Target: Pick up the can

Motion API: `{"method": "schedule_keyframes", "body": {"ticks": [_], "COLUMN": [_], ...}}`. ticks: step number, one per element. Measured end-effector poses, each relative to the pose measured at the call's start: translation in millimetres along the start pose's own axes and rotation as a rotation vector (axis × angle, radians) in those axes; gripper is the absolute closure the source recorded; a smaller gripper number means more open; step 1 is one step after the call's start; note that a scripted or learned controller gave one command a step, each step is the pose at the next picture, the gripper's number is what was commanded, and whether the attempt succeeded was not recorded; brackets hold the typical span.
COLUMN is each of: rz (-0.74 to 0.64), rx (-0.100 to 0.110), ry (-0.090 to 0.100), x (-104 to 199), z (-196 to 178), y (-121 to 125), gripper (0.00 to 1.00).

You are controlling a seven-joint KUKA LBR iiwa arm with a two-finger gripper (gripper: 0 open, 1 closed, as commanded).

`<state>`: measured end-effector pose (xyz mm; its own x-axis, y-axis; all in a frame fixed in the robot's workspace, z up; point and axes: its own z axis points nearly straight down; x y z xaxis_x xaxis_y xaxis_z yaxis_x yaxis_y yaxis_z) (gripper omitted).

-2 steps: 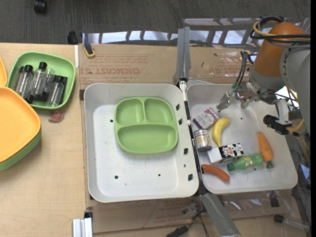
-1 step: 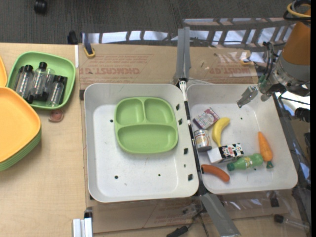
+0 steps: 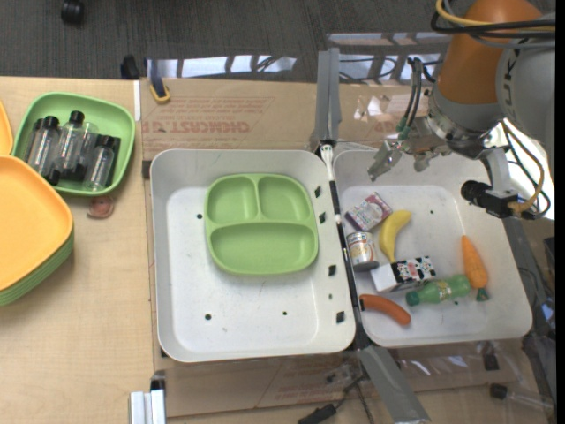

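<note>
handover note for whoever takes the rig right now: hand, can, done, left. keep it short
Hand: hovering over the back edge of the right bin, holding nothing; finger state hard to read from here.
Can: standing at the left side of the right bin, by the divider, next to the banana and a small white box.
Left bin: holds a green divided plate.
Done: nothing, can not yet picked.
Left: bring the hand forward and left over the can, descend, grasp, lift.

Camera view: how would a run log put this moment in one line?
gripper: above right bin's far edge, holding nothing | can: upright in right bin, beside banana | pick: not yet done
</note>
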<state>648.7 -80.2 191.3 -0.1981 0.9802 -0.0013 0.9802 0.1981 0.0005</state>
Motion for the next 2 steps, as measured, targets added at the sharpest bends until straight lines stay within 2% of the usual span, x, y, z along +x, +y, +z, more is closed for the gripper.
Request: {"method": "schedule_keyframes", "body": {"ticks": [1, 2], "rz": [-0.022, -0.191], "rx": [0.001, 0.0], "ry": [0.0, 0.0], "x": [-66.6, -39.5], "z": [55.3, 53.3], "y": [-3.5, -8.8], "gripper": [0.0, 0.0]}}
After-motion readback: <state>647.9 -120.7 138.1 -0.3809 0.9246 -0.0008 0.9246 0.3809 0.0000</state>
